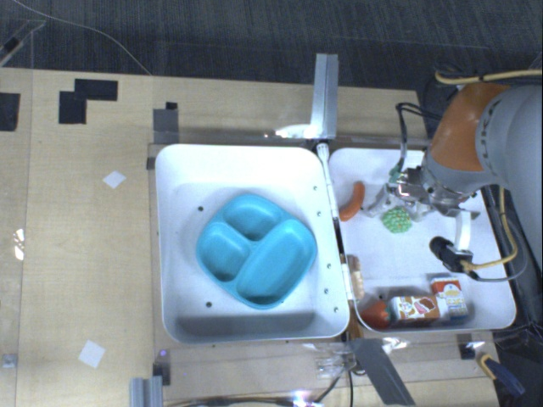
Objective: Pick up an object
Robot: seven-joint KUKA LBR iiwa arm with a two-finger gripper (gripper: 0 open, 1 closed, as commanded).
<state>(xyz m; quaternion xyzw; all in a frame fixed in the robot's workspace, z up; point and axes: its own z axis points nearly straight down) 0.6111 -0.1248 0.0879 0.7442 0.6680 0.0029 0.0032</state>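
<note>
Green bumpy ball (pixel 396 220) lay in the right bin (pixel 492 253), directly under our tool (pixel 407 195) | we judged the arm was poised over it as pick target | grip state: we could not tell | orange sausage (pixel 351 200) lay just beside.

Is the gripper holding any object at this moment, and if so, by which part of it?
It cannot be told. The gripper is low over the right bin, right by the green ball, but a grasp is not visible.

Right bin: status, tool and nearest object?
Tool low in right white bin, over green bumpy ball. No grasp visible. Orange sausage-shaped piece alongside, left of the ball.
</note>
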